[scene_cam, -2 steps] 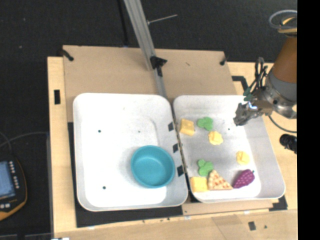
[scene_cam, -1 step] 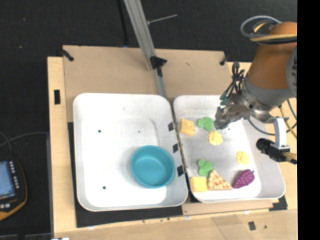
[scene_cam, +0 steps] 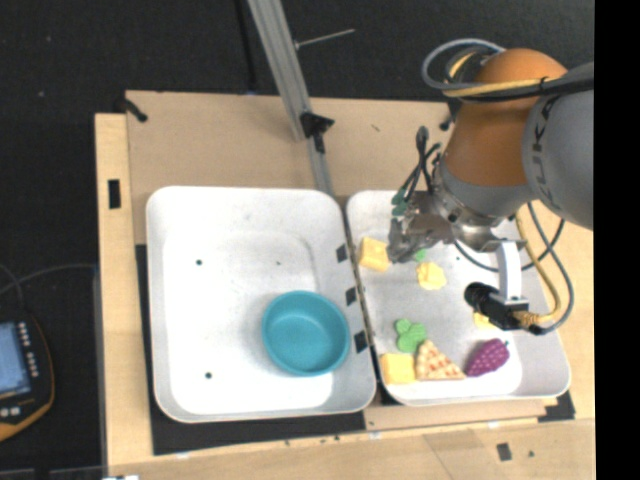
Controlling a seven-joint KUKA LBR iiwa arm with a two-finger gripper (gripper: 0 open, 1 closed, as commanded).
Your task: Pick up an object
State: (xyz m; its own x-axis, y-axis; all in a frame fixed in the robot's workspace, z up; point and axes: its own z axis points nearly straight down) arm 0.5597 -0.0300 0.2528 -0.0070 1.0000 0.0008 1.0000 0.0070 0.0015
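two white bins lay side by side on my feed. the left bin (scene_cam: 200, 218) held just a blue bowl (scene_cam: 305, 332) near its right wall, so most of its floor was open room. the right bin (scene_cam: 545, 383) was crowded: a yellow wedge (scene_cam: 374, 256) by its left rim, a small yellow piece (scene_cam: 432, 276), a green piece (scene_cam: 408, 334), a yellow block (scene_cam: 397, 369), a pizza slice (scene_cam: 436, 362) and purple grapes (scene_cam: 487, 357) along the near edge. the gripper (scene_cam: 407, 243) hovered just beside the yellow wedge; its state i could not tell, nor whether it touched anything. the arm hid the bin's far right corner.
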